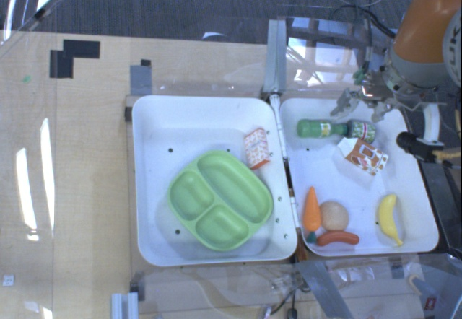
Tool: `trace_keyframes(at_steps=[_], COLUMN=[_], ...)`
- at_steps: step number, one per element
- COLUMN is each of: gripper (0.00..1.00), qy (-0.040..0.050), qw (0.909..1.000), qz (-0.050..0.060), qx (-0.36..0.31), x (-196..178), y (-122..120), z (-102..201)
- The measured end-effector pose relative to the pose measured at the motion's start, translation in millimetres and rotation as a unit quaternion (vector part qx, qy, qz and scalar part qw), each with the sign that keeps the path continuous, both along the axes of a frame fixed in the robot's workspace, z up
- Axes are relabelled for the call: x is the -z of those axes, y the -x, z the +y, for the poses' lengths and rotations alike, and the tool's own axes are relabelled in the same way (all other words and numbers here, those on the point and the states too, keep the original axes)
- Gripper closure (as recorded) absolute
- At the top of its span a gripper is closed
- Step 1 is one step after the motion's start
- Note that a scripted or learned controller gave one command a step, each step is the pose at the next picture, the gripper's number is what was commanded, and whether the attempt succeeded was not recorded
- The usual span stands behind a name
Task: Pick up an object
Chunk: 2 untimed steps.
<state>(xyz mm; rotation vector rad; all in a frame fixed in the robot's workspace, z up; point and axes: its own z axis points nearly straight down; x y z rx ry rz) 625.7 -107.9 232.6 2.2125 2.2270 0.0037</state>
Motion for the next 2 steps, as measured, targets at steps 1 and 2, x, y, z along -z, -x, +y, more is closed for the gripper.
trace_keyframes(at_steps=[1,2], gripper=[0.0,0.0], qy=[0.0003,0.001], qw=[0.9975,0.9992], qz=[0.0,-0.003], qx=[-0.071,-0.04], x=[99,135], y=[21,25], z=[-37,-61])
